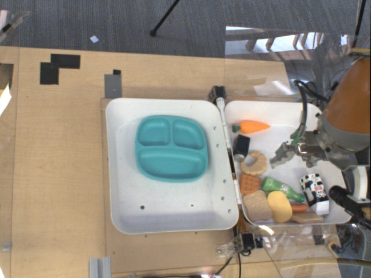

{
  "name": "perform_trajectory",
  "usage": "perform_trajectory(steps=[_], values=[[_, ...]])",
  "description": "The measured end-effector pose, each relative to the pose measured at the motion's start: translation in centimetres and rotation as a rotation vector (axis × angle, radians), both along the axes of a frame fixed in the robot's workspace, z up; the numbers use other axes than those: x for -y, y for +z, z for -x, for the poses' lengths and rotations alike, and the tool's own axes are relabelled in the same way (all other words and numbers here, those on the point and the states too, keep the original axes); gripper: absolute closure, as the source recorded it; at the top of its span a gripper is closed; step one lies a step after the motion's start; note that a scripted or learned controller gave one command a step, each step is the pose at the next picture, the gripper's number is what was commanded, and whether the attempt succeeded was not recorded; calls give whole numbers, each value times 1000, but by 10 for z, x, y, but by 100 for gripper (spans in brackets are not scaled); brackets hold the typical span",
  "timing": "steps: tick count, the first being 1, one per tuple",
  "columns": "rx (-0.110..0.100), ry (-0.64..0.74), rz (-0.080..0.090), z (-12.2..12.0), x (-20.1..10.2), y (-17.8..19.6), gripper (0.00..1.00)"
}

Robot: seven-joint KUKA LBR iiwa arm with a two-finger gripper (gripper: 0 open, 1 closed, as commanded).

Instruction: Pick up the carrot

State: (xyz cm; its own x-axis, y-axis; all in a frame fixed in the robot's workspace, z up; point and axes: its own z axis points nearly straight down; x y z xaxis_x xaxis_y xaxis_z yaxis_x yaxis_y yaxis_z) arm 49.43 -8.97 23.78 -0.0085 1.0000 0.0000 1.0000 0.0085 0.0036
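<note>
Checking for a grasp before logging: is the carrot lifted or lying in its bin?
Lying in the right bin, untouched; the carrot rests apart from the gripper.

Arm [351, 106] cut off by right edge of frame. Gripper [285, 153] finger gap too small to tell. Red item [299, 208] at right bin's [278, 113] near edge mostly hidden behind yellow piece [279, 206].

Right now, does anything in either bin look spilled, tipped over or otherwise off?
Nothing stands out. The carrot lies apart near the right bin's far edge, the other toy foods crowd its near end, and the teal tray sits flat in the left bin.
</note>
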Motion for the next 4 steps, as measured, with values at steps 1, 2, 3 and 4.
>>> perform_trajectory(steps=[1, 2, 3, 4], values=[[4, -61, 1, -93, -3, -3, 0], [-5, -110, 0, -147, -10, -72, 0], [31, -154, -3, -163, -4, -139, 0], [13, -147, -10, -163, -7, -124, 100]])
